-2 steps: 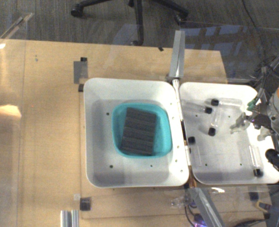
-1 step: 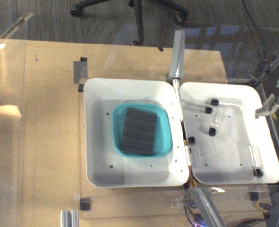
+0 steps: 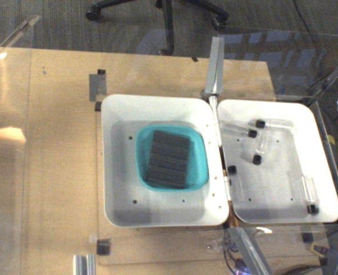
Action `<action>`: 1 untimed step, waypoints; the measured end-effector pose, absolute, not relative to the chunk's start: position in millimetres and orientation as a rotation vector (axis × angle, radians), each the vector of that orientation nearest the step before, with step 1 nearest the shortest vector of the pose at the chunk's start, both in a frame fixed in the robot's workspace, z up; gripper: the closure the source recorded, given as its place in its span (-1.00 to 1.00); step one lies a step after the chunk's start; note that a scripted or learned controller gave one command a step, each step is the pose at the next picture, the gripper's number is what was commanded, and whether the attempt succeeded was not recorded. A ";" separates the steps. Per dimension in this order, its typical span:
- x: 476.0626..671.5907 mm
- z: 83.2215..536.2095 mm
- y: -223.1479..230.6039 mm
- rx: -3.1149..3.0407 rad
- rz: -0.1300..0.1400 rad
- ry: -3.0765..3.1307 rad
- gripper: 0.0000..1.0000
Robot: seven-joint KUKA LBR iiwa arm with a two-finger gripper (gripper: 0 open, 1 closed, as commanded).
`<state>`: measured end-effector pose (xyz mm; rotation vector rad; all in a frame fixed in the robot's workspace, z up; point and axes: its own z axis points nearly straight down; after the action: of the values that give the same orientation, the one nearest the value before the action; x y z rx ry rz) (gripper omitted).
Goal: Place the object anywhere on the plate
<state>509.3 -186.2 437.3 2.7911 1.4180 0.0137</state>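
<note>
— Where is the dark grey ribbed rectangular block?

— It lies flat on the teal square plastic plate, roughly at its middle. Its long sides run near to far, and it is turned slightly off the plate's edges. The teal rim shows on all four sides of it.

— And the plate?

— It sits in the left shallow white bin, a little towards that bin's right wall, with bare white floor to its left and on its near side.

— What about the pincer, open or closed?

— I cannot tell.

— What is in the right shallow white bin?

— Several clear plastic tubes with black caps, lying on their sides. One tube lies along the far part of the bin, with its cap pointing left. A second tube lies just to the left of it and slightly nearer, with its cap at the right end. A third tube runs near to far, its cap at the near end. These three lie close together. A fourth tube lies well apart from them, by the right wall near the near corner, with its cap at the near end. A small black piece sits alone by the left wall.

— And around the bins?

— They stand side by side, touching, on a pale wooden bench. A grey metal bar runs away from their join on the far side. Beyond the bench, the black legs of an office chair stand on grey carpet.
</note>
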 end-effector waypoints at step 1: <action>593.4 435.4 -193.3 2.850 0.009 1.303 -1.00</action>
<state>593.4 -193.3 435.4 2.8499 1.3025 0.0091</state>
